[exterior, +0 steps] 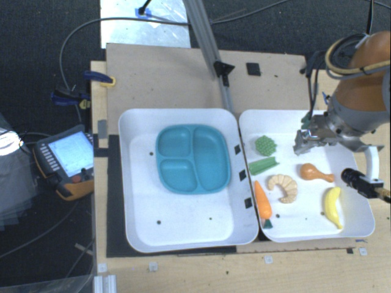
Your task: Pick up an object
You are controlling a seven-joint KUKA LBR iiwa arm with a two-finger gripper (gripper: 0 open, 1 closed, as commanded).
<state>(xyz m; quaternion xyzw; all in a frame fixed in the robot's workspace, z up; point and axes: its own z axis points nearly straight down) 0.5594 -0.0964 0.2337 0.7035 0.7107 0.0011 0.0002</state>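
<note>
The jaws cannot be read from this overhead slant: the gripper [303, 140] shows as a grey metal block over the right bin [278, 119], with nothing visibly between its fingers.

Just below it and slightly toward the arm lies a toy chicken drumstick [314, 173], glossy orange-brown plastic, its long axis near level across the view, fat end toward the bin divider, thin bone end pointing to the arm side. Farther below on that side is a smooth yellow banana [332, 207], long axis almost upright in the view and gently curved.

Away from the arm, level with the gripper, sits a bumpy green broccoli head [265, 144]; below it a flat green pea pod [263, 165], tilted. Beneath those lie a ridged tan croissant [284, 187], curled in a crescent, and an orange carrot [263, 200] along the divider.

Farther off, the left bin [140, 182] holds a teal three-compartment plate [193, 159] with rounded corners.

No legible writing shows on anything.
</note>
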